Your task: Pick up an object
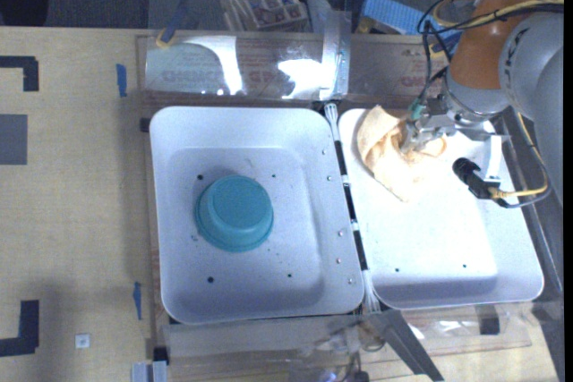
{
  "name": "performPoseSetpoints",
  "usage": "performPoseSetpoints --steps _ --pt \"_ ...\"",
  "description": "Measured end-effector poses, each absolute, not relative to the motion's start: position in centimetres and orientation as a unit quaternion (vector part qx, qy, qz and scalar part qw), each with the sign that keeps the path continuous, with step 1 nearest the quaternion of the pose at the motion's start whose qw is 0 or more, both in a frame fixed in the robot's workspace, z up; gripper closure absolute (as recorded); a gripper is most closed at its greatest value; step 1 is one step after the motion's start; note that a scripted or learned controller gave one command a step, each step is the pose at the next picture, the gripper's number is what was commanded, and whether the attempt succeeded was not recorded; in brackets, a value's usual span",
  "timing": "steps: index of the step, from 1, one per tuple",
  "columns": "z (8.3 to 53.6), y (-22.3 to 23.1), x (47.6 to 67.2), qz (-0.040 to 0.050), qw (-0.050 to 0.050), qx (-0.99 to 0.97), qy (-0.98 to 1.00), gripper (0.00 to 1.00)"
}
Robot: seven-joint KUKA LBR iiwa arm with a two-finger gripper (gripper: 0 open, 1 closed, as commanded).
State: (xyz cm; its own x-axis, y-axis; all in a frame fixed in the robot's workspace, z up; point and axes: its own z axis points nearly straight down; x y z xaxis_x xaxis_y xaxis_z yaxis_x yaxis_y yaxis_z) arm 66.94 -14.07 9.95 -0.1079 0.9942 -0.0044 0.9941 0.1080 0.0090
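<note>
While the teal bowl (235,212) sits upside down in the left bin (170,139), the pincer (421,135) is down on a crumpled tan cloth (387,155) (far-left corner of the right bin (501,277)), its grip impossible to judge.

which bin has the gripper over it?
The right bin, holding the beige cloth; the gripper is at that cloth. The left bin holds the teal bowl.
</note>
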Motion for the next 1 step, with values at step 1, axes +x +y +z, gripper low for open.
performPoseSetpoints --steps 1 --pt "9.94 -14.06 66.94 0.0017 0.005 0.668 0.744 0.00"
